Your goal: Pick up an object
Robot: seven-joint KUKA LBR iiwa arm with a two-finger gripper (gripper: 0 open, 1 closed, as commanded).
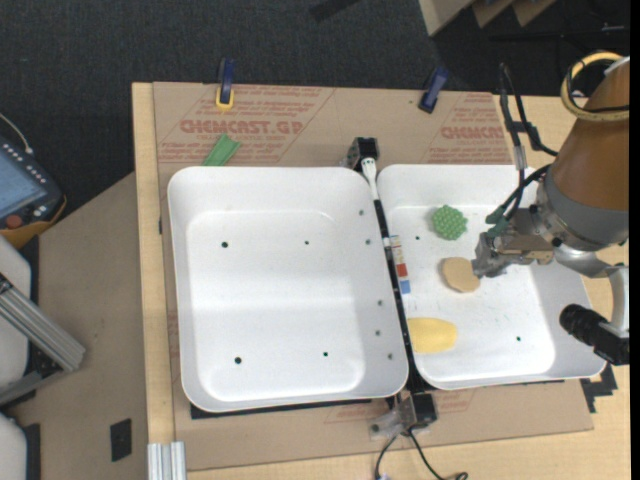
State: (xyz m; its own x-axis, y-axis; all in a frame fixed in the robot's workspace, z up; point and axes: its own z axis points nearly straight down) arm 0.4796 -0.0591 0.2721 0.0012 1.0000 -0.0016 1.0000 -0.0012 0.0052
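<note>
**Gripper hovering at tan piece in right bin, no grasp showing**

The gripper (492, 258) is sitting low over the right bin (520, 363), with its tip right at the right edge of a flat tan oval piece (461, 275). The fingers are looking dark and bunched from this slant, and I cannot tell whether they are spread or closed. Nothing is showing between them, so I am not calling it a hold.

Relative to the fingers:
- the tan oval piece is lying just beside and slightly below-left of them, touching or nearly touching; contact is unclear.
- the green knobbly ball (449, 222) is sitting near, up and to the left, apart from the tan piece.
- the yellow lump (432, 335) is lying further off, down and to the left, against the bin's left wall.
- the left bin (190, 268) is well apart, across the divider.

Handling guess: the tan piece is looking thin, light and probably soft foam or rubber toy food. Being flat, it is offering little height to pinch, so closing across its short width, fingers pressed down to the bin floor, is seeming best. It is likely sliding on the smooth white plastic if nudged off centre. The green ball is seeming easier to grip: textured, rounded, taller.
</note>
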